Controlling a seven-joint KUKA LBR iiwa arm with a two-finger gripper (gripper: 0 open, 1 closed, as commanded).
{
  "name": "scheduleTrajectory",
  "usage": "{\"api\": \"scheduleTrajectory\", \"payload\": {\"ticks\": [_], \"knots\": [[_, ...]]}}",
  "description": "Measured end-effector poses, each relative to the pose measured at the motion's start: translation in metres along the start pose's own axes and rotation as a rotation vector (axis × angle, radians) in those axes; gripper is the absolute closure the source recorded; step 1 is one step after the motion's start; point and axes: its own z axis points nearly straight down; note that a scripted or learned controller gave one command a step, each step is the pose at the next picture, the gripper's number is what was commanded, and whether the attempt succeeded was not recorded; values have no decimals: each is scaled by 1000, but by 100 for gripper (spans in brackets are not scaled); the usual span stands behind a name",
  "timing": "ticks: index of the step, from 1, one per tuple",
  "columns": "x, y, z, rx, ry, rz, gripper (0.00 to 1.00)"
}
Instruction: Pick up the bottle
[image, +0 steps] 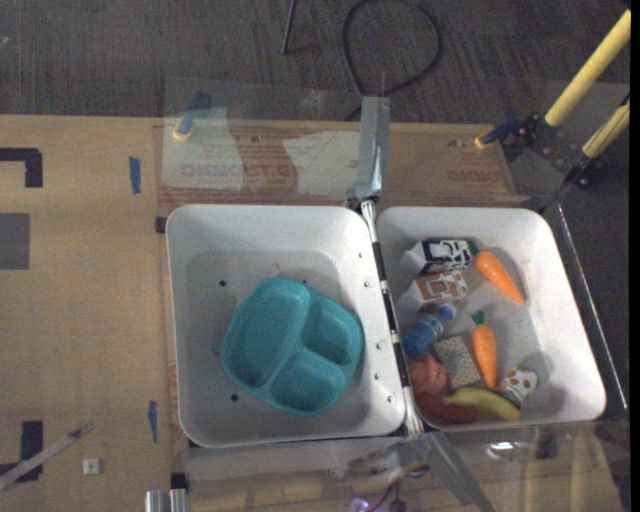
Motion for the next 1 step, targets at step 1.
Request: {"api": "scheduleTrajectory", "payload": {"ticks": [1], "knots": [[-2,-1,134,-1,0,14,100]]}}
